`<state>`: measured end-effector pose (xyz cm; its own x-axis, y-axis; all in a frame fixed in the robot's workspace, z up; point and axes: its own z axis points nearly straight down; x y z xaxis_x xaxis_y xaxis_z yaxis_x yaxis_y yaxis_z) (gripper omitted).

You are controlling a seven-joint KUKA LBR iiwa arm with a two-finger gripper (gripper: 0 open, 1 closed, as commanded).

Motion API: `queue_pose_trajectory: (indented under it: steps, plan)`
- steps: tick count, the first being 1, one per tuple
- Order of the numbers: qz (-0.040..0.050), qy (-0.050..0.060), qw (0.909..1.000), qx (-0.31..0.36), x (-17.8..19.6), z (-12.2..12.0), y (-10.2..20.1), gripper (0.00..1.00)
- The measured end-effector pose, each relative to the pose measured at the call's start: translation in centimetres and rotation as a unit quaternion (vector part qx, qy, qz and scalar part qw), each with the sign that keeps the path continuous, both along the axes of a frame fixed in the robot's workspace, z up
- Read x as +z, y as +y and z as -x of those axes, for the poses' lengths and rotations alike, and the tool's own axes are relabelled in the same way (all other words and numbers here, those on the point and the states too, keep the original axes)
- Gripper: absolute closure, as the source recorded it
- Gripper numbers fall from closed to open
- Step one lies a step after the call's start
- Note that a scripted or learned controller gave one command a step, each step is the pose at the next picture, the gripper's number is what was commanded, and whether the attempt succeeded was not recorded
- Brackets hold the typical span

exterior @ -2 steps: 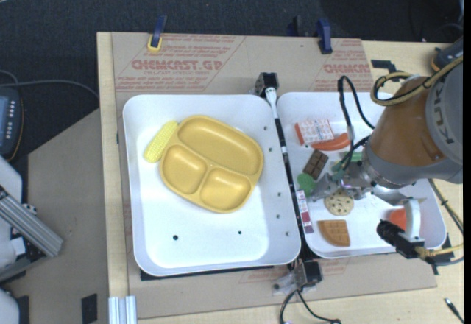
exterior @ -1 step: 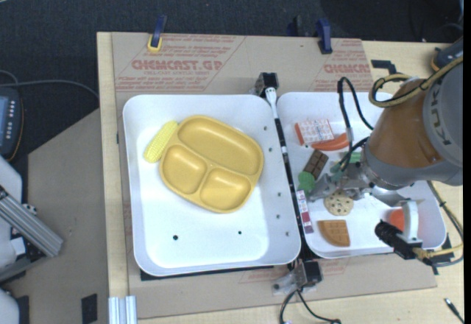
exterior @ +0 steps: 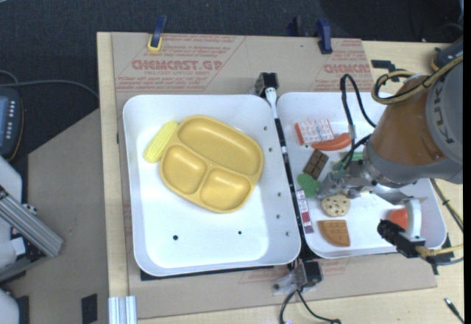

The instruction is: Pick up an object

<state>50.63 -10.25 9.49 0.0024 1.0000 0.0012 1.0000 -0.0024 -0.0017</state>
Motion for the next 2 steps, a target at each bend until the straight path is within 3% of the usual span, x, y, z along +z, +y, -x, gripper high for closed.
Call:
queue_pose_trajectory:
  steps: [2]
  plan:
    - [0.0015, -0.003, 1.0, 0.001, 9.5, 1.3, -0.7, 1.0]
